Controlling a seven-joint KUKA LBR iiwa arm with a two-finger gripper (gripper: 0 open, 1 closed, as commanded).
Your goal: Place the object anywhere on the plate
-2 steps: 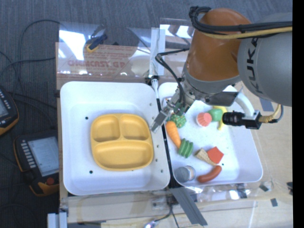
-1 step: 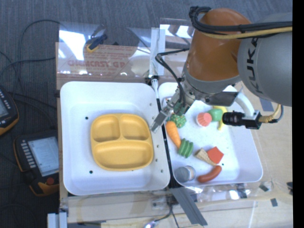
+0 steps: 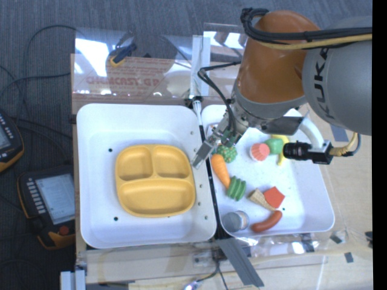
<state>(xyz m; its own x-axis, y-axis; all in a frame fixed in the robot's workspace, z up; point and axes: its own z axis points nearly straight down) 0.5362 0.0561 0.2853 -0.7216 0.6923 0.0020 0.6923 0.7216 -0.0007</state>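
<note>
Arm (image 3: 284, 59) hides right bin's (image 3: 314, 216) far part.

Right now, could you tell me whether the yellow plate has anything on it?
Empty: the yellow plate shows three bare compartments.

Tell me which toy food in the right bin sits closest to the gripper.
The carrot, orange with a green leafy top, just below the gripper by the bin's left wall. The sausage and strawberry lie farther right.

floor: grey carpet (image 3: 121, 5) | left: black cables (image 3: 24, 53), handheld pendant (image 3: 45, 201)
</note>
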